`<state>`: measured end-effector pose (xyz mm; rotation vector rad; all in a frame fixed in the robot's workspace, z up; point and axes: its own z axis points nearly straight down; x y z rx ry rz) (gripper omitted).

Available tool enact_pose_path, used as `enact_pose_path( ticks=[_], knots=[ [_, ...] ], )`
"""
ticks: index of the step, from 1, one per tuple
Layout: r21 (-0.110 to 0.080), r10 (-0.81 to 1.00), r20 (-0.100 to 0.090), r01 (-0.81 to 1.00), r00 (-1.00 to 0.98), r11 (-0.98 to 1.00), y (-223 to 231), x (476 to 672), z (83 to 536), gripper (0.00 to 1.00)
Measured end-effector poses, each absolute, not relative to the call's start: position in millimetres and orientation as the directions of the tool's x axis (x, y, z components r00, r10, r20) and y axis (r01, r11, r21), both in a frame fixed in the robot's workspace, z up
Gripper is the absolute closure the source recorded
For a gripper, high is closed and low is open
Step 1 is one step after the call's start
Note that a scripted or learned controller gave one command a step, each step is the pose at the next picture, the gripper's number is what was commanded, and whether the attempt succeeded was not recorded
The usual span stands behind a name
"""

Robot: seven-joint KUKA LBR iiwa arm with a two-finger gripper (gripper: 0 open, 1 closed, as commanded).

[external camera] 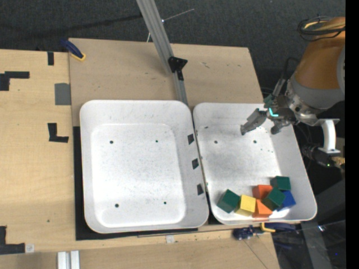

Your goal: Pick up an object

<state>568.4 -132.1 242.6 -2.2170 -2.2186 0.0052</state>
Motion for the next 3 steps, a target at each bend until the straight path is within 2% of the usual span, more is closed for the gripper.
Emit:
enact_pose_path(
  ticks=[1, 3],
  knots=[
    [-0.001, 1.0, 0.0, 1.0, -0.002, 0.002, -132, 569.3, 245, 0.0],
    [-0.009, 1.0, 0.001, 1.0, -0.001, 0.001, -135, 559.3, 119, 0.0]
  ],
)
